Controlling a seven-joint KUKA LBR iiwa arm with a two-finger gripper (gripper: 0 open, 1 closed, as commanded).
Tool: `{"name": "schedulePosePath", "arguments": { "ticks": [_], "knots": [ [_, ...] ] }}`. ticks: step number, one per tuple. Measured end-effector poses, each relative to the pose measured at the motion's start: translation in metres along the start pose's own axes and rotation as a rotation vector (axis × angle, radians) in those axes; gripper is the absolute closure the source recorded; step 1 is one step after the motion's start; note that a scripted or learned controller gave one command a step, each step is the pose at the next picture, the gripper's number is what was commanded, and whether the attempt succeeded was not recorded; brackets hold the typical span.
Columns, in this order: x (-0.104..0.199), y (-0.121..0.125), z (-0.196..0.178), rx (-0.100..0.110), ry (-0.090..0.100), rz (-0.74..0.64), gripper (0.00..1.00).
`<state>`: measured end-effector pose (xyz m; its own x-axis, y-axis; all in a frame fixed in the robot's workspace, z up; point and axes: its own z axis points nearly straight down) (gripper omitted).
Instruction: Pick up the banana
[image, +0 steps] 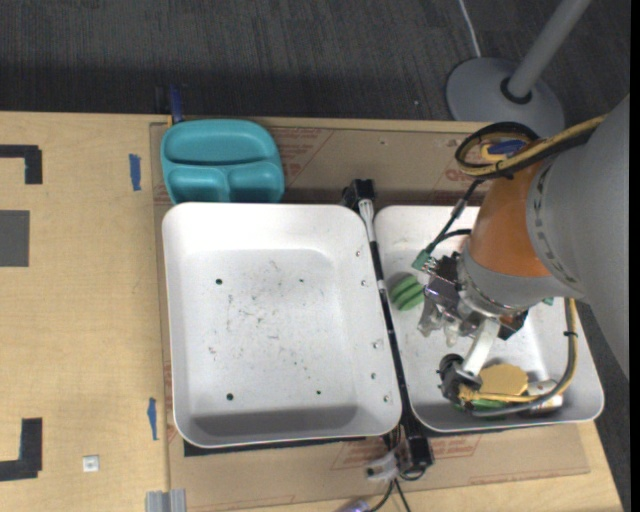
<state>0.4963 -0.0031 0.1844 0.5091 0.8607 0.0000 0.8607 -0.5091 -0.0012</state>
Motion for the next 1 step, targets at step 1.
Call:
{"name": "schedulePosePath", "arguments": {
  "ticks": [1],
  "knots": [
    [0.0005,0.0003,-0.0099,0.001,0.000,-0.001,1.00]
  ]
}}
